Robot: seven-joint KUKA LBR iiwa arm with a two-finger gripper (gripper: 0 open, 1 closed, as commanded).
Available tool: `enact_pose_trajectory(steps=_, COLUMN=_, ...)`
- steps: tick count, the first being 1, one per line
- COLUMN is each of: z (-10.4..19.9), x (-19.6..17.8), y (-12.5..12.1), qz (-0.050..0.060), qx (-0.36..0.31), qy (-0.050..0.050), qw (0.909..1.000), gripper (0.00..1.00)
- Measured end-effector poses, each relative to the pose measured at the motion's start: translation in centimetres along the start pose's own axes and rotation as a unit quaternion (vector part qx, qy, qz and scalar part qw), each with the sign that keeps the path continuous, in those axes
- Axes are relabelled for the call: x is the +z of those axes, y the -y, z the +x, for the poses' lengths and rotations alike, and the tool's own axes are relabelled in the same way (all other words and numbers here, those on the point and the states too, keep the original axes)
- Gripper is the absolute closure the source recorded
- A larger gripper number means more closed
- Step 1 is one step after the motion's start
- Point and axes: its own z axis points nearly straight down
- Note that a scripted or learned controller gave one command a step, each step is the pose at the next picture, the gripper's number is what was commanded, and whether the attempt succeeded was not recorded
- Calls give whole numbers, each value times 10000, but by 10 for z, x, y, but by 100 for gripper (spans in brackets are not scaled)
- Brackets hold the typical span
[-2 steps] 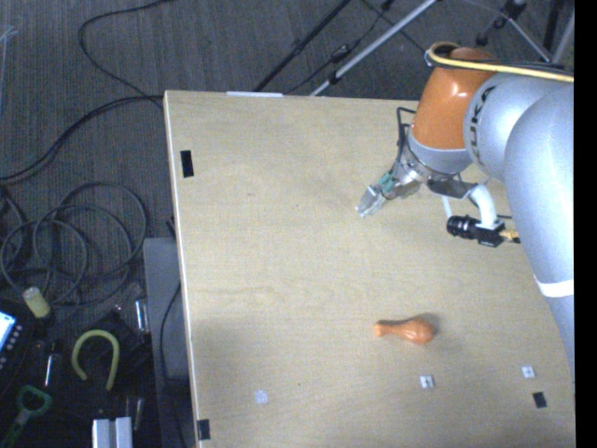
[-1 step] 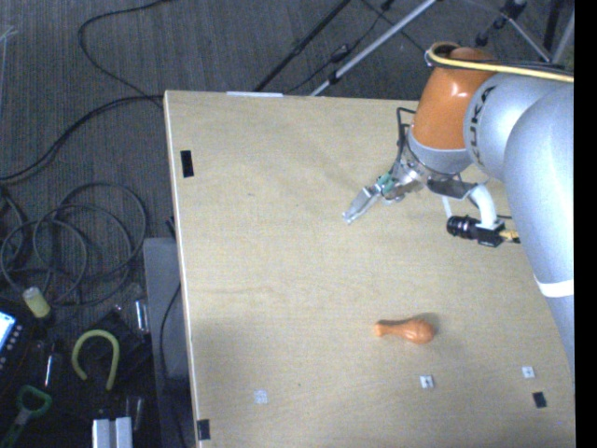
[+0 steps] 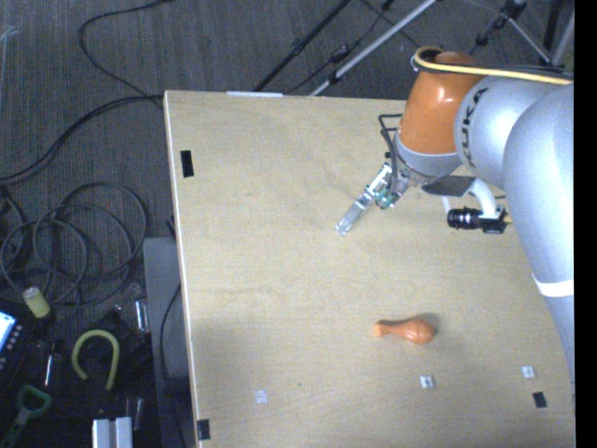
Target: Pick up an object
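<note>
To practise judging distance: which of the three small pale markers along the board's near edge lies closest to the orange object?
The middle marker, just below the orange object; the left marker and right marker sit farther off.

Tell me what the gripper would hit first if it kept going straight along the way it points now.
The gripper points down and to the view's left, toward bare bench surface. That board looks like the first contact. The orange object lies well off that line, nearer the camera. Depth is hard to judge.

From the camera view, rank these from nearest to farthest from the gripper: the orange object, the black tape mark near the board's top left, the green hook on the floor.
From the gripper:
1. Orange object, below it, toward the board's near edge.
2. Black tape mark, left, near the board's far corner.
3. Green hook, on the floor, far lower left.
</note>
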Motion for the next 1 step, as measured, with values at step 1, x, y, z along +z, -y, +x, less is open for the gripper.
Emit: enact_pose_trajectory(steps=1, z=1, x=-9, y=-1, qz=-29, qx=7, qy=-9, qw=10000, gripper=100)
